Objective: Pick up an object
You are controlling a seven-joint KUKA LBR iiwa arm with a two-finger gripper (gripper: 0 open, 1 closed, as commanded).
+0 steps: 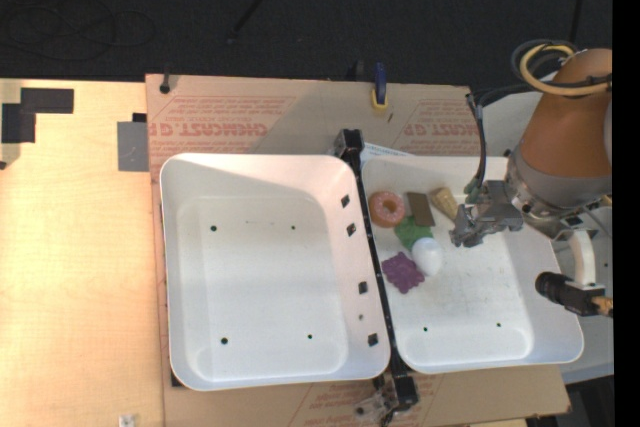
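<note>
In the right bin (480, 335) several small objects lie bunched near its far left part: a pink ring (387, 207), a brown block (420, 208), a tan block (444, 201), a green piece (411, 234), a white ball (428, 257) and a purple piece (402, 272). My gripper (466, 227) hangs over the bin just right of this cluster, close to the tan block and the white ball. Nothing shows between its fingers.
The left bin (260, 265) lies beside the right one, with a black divider strip (365, 255) between them. Cardboard (260, 120) lies under both bins. The arm's orange band (562, 130) and grey wrist fill the right side, above the right bin's far right corner.
</note>
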